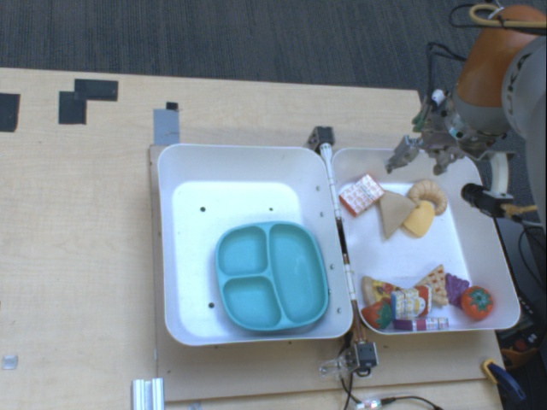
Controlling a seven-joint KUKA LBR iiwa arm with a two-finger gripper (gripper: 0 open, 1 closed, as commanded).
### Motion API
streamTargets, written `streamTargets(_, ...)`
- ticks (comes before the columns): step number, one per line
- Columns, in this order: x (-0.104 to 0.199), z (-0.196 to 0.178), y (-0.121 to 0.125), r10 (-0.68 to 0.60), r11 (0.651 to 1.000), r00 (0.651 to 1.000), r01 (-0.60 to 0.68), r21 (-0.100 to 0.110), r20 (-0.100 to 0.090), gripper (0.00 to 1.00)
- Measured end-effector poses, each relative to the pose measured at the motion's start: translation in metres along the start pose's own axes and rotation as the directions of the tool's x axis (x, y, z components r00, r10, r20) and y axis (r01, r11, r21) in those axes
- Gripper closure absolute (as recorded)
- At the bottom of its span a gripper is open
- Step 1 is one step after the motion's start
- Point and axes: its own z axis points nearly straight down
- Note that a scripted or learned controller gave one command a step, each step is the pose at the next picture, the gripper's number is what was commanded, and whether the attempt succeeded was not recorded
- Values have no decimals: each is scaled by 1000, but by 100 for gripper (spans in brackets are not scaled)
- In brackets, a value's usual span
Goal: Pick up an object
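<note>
Fingers (421, 155) spread apart above the right bin's (491, 254) far edge, holding nothing; could close on air, missing the croissant (427, 195).

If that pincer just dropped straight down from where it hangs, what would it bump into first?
Probably the bare floor of the right white bin near its far edge, just beyond the tan croissant-shaped toy. The pincer hangs above there, though depth is unclear.

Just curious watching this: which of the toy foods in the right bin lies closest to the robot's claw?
The croissant, at the far end of the bin just below the gripper. The tomato and the other toys in the near-end pile lie much farther away.
</note>
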Motion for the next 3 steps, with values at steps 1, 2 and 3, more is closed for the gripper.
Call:
streamTargets(1, -27, 86, -26, -1, 1000, 1000, 1, -6, 0, 0)
streamTargets(2, -26, 73, -23, -5, 1000, 1000, 5, -11, 1, 100)
streamTargets(3, -78, 97, 9, 1, 1000, 1000, -1, 0, 0, 100)
